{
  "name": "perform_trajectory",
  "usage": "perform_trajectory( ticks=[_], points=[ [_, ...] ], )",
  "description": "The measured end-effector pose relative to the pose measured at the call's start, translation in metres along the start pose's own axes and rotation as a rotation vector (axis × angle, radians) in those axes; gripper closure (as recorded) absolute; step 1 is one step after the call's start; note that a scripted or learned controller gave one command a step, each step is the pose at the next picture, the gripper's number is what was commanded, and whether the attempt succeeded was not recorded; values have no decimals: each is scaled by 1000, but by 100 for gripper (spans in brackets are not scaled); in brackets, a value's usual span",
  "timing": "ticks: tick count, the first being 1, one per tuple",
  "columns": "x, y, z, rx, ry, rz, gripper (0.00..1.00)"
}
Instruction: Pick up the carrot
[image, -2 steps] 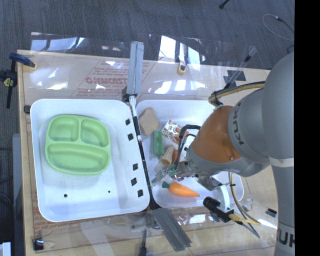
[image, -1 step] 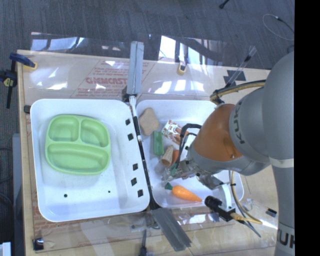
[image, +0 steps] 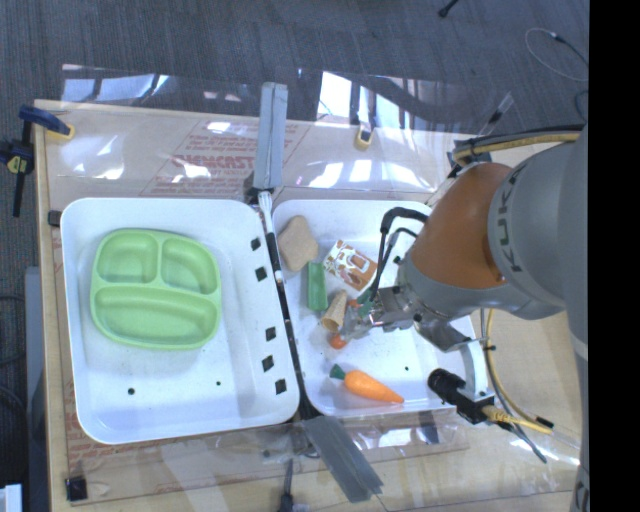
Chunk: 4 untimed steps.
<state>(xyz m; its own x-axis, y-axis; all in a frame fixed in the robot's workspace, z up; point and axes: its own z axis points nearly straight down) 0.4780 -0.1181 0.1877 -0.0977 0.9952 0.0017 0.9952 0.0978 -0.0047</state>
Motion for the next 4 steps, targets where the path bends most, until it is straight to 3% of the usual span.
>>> perform_trajectory(
  ticks=[1, 2, 3, 4],
  points=[
    [0, 0, 0, 0, 0, 0, 0],
    [-18, -2, 99, -1, -1, -54, 0],
    [-17, -2, 93, 7, 4, -58, 100],
    [-23, -2, -2, 0, 0, 243, 100]
  ],
)
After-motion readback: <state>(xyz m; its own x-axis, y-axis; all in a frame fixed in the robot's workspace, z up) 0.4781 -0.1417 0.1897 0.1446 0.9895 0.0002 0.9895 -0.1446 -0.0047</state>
